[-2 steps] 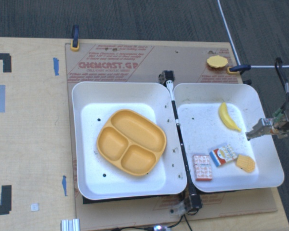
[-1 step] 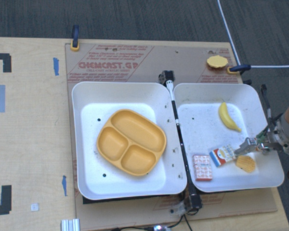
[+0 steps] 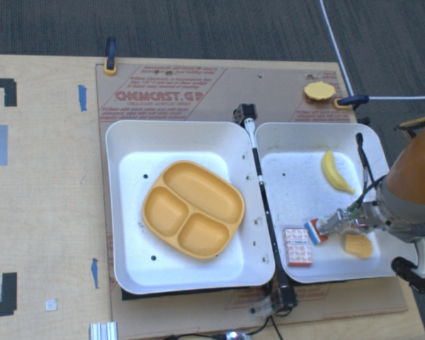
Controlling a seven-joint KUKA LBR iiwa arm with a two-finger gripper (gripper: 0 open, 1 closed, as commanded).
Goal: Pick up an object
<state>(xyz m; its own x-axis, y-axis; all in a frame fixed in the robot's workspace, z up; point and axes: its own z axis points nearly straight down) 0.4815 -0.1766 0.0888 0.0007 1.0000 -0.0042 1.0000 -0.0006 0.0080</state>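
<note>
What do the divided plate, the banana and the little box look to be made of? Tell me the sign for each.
Divided plate: probably molded plastic, with an even yellow-orange colour, rounded edges and a matte look.
Banana: likely a plastic toy, uniformly yellow and smooth with no blemishes.
Little box: seemingly printed cardboard, with flat faces and square edges.

Pale wooden bench (image 3: 35,211) with brown board (image 3: 163,94); dark grey carpet (image 3: 198,13) beyond.
</note>
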